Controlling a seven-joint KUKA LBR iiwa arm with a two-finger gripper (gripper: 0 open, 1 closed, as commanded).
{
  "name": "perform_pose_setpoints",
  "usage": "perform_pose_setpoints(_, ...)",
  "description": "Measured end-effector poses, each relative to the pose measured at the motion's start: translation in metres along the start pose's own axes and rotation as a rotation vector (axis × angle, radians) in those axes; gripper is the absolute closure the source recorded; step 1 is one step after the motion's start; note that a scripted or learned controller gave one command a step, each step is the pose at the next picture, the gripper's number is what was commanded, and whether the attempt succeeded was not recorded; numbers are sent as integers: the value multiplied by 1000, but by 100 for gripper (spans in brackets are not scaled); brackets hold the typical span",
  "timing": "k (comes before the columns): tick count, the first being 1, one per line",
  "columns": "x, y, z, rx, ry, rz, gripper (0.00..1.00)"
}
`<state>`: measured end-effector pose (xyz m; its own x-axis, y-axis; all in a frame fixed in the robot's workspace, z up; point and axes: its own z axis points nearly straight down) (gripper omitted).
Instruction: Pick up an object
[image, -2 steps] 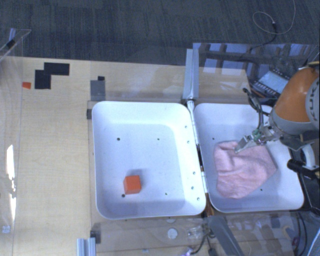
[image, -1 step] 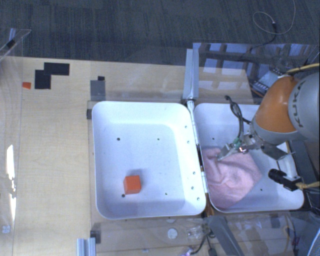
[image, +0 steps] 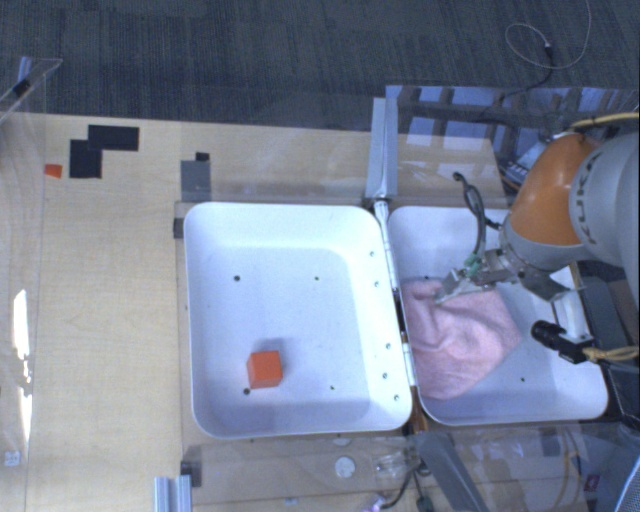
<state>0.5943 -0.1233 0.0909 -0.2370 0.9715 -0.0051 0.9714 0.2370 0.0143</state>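
**Pincer down on the pink cloth in the right bin**

The pink cloth (image: 460, 335) lies crumpled in the right bin (image: 590, 405), spread over that bin's left half and reaching toward its near edge. Its upper edge sits close under the arm's wrist. The pincer (image: 462, 278) is low over the cloth's far corner, its tips at or just touching the fabric; whether its fingers are apart or together on the fabric cannot be told at this angle, and no fold of cloth shows clearly between them.

The grey arm (image: 600, 215) reaches in from the counter's right side, its orange band (image: 550, 195) showing above the wrist, and it covers the right bin's far right corner. A black cable (image: 470, 205) loops up from the wrist over the bin's far wall.

In the left bin (image: 200, 320) a small orange block (image: 265, 369) rests on the floor toward the near left corner, well apart from the cloth and from the pincer. The two bins stand side by side, touching along a metal divider (image: 395, 320) that runs from the far to the near edge of the counter.

On the pale wooden counter (image: 100, 330), near its far left corner, are black tape marks (image: 100, 148) and a small orange tag (image: 53, 171). A grey bracket (image: 196, 178) stands just beyond the left bin's far left corner.
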Motion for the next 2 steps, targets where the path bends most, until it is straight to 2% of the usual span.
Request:
perform_pose_setpoints(1,1,-80,-2,-2,-3,-136,0)
perform_pose_setpoints(2,0,-75,-15,-13,-8,-138,100)
